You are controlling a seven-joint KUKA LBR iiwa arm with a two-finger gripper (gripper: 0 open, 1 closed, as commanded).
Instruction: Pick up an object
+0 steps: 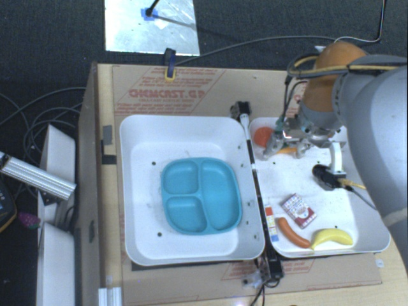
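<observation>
Bin on left (pixel 143 145): blue plate (pixel 201 193) in middle, room all round. Right bin (pixel 366 218): gripper (pixel 285 144) at back beside orange ball (pixel 261 136), cannot tell if open; red box (pixel 298 210), sausage (pixel 292 233), banana (pixel 331 237) near front edge.

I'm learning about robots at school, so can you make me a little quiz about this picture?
1. True or false: the blue plate lies in the left-hand bin.
2. Which thing lies right beside the banana? A) the orange sausage B) a green cup C) a spoon
3. Fill in the gap: the pincer hangs over the ____ bin.

Key: 1 true. 2 A. 3 right: the pincer is over the right-hand bin.
</observation>
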